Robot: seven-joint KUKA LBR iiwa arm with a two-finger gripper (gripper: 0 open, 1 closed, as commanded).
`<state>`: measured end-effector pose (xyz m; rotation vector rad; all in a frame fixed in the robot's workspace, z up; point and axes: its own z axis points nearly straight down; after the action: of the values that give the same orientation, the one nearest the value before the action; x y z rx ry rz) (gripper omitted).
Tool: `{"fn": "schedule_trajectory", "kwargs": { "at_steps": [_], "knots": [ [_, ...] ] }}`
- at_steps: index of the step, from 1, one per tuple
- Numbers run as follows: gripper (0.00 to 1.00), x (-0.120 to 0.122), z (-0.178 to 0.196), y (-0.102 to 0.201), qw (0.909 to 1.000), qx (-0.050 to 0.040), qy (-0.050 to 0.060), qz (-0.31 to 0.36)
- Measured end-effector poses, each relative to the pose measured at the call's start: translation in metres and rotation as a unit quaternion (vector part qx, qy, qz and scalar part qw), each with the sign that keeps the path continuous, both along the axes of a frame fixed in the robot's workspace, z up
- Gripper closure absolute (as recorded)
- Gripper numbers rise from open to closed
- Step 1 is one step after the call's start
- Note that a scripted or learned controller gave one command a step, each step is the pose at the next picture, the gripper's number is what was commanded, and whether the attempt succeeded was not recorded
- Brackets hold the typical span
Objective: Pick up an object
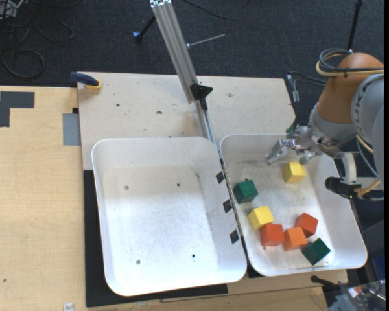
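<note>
Seven cubes lay in the right bin [340, 241]: two yellow, two green and three orange-red. The upper yellow cube [294, 172] sat in the bin's far half, turned slightly off square to the bin walls; being a cube, it showed no long axis. The gripper [292, 149] hung just beyond it, on the far side, its fingers spread apart and nothing between them. Whether a fingertip touched the cube could not be told.

Relative to that upper yellow cube: one green cube [246, 190] stood nearer the divider between the bins, apart from it, with bare floor between. The second yellow cube [260, 217] lay toward the bin's near edge, touching a cluster of three orange-red cubes [294, 237], with the second green cube [316, 251] at the cluster's near-right end, close to the rim.

Open floor surrounded the upper yellow cube on all sides save the gripper's. The left bin [110, 167] stood beside the right, the two rims meeting at the divider.
</note>
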<state>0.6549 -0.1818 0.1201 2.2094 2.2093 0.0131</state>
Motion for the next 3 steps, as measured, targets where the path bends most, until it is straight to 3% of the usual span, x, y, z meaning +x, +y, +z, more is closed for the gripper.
{"fn": "schedule_trajectory", "kwargs": {
  "at_steps": [1, 2, 3],
  "knots": [
    [1.0, 0.0, 0.009, -0.001, 1.0, -0.0012, 0.0, 0.0],
    [1.0, -0.001, 0.065, 0.008, 1.0, 0.0028, 0.007, 0.001],
    [1.0, 0.0, 0.114, 0.007, 1.0, 0.0026, 0.007, 0.001]
  ]
}}
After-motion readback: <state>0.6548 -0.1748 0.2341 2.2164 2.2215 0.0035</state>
